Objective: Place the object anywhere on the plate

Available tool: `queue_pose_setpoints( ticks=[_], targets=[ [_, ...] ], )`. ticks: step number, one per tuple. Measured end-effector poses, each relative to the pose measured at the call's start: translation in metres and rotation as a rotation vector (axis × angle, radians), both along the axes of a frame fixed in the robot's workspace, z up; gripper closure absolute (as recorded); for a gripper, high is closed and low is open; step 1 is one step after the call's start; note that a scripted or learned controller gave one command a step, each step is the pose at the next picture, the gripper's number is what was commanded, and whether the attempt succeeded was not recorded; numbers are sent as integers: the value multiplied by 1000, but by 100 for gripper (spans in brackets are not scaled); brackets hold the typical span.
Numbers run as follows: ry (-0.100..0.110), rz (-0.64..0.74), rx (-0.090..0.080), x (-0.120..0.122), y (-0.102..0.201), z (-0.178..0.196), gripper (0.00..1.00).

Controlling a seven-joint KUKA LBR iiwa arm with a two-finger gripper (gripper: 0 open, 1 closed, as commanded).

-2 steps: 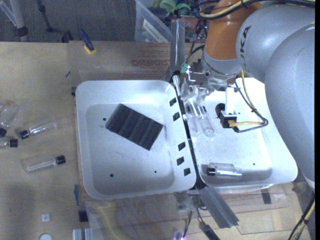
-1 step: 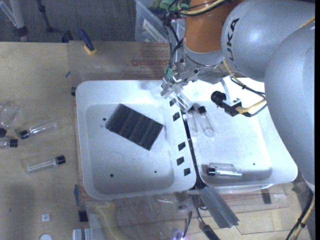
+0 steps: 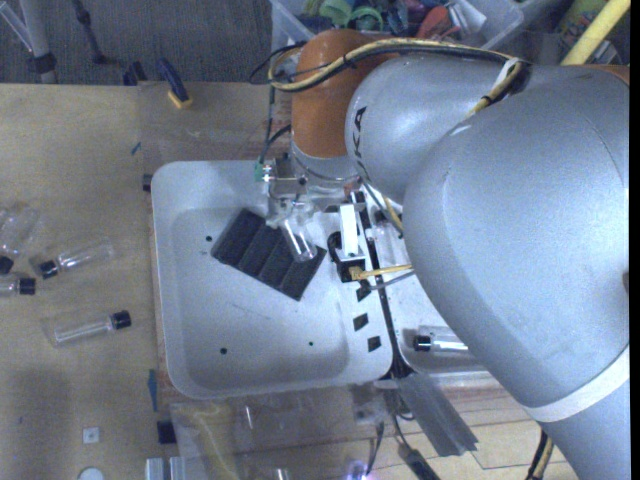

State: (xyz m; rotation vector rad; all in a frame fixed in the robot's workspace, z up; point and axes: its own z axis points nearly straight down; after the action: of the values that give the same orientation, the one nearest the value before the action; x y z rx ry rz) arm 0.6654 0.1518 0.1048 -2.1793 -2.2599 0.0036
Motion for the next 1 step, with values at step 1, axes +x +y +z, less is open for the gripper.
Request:
queue_pose_setpoints(
  ticks=[1],
  targets=[
    [-7,508,1,1,26,36,100]
  ],
)
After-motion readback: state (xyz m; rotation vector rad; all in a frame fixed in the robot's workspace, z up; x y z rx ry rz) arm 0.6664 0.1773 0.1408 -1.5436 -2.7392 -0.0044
